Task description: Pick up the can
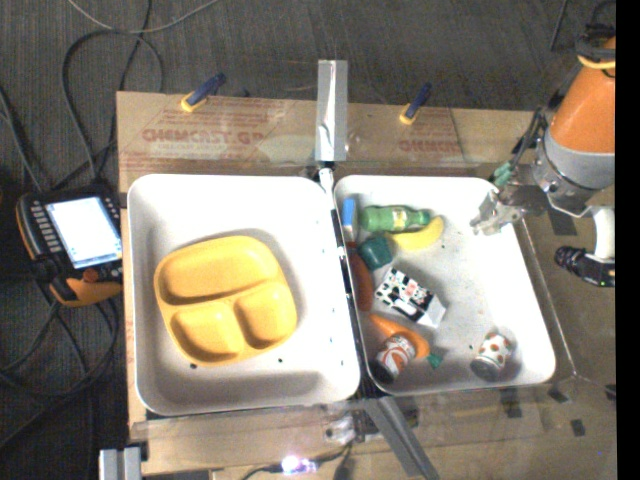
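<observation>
The arm (585, 118) reaches in from the right, its orange band above the far right corner of the right bin (540, 298). The claw (492, 213) hangs over that bin's far right part, just inside the rim. Whether it is released or clenched cannot be told from this slant; nothing shows between its tips.

The can (492, 354) lies in the near right corner of the right bin, on its side, white with brownish marks. It is well apart from the claw, which sits toward the far side of the same bin.

The rest of the right bin's contents crowd its left half. A green bottle (395, 218) lies along the far edge, with a banana (425, 234) touching it on the near side. A dark green cup (376, 252) sits just nearer than the bottle. Nearer again lies a black-and-white spotted carton (410, 297). A carrot (400, 332) lies by the carton's near side, and a small orange-and-white can-like thing (394, 356) rests against the carrot near the bin's front rim.

The left bin (150, 368) holds a yellow divided tray (228, 295) in its middle. Left of that bin, a handheld controller (70, 238) with a lit screen lies off the tabletop (240, 133).
</observation>
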You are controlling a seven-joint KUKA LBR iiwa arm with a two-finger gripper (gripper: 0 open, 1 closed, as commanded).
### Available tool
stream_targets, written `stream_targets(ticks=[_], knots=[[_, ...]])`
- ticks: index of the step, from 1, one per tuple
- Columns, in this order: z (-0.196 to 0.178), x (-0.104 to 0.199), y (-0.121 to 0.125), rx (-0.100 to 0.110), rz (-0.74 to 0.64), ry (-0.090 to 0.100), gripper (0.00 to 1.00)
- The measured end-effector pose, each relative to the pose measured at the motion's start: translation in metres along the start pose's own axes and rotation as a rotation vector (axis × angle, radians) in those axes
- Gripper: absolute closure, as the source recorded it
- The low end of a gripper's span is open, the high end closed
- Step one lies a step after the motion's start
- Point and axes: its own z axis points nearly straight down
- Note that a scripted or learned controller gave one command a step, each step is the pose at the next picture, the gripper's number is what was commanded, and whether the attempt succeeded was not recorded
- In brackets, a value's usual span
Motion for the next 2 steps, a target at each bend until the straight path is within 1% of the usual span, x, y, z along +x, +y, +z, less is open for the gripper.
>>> stream_targets(ticks=[1, 2], knots=[[0.107, 0.024, -0.06, -0.002, -0.273, 0.006, 1.0], [0.059, -0.028, 0.017, -0.004, -0.414, 0.004, 1.0]])
